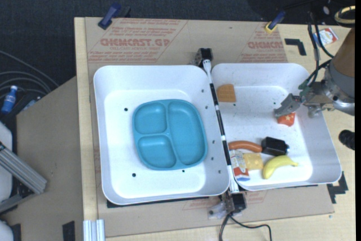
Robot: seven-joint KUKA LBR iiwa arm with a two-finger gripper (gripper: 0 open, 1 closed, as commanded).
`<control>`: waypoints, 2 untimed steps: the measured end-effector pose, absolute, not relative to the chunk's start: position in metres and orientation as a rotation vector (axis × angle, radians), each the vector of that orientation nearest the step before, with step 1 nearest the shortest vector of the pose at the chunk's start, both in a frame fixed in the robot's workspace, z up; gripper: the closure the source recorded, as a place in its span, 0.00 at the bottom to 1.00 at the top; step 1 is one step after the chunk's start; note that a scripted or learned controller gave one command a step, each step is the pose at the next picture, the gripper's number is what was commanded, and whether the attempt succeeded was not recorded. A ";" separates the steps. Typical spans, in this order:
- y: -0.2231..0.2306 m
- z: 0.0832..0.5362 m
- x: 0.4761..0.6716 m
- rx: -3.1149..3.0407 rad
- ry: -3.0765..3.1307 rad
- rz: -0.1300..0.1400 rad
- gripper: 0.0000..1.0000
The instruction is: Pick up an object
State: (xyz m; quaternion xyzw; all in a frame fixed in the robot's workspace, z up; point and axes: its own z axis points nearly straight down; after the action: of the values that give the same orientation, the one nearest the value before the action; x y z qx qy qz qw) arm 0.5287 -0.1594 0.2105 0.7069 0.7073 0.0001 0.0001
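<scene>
Left of the divider, I see the blue plate (169, 134) alone in its bin. Right of the divider, my gripper (299, 103) hangs spread wide just above the small red piece (286, 118). The piece lies toward one finger, so closing could nudge it aside.

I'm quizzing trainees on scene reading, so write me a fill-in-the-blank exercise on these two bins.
1. The blue divided plate lies in the ____ bin of the camera view.
2. The banana is ____ in colour.
3. The gripper hangs just above a small ____ object in the right bin.
4. The brown square lies near the right bin's ____ left corner.

Missing words: left; yellow; red; upper
</scene>
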 end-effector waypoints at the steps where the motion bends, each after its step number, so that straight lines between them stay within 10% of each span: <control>1: -0.207 0.084 0.602 2.220 2.223 0.001 0.00; 2: -0.207 0.095 0.602 2.217 2.220 0.002 1.00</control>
State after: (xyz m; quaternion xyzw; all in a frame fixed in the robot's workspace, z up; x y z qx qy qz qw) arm 0.6023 -0.2072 0.0951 0.7066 0.7076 0.0007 0.0018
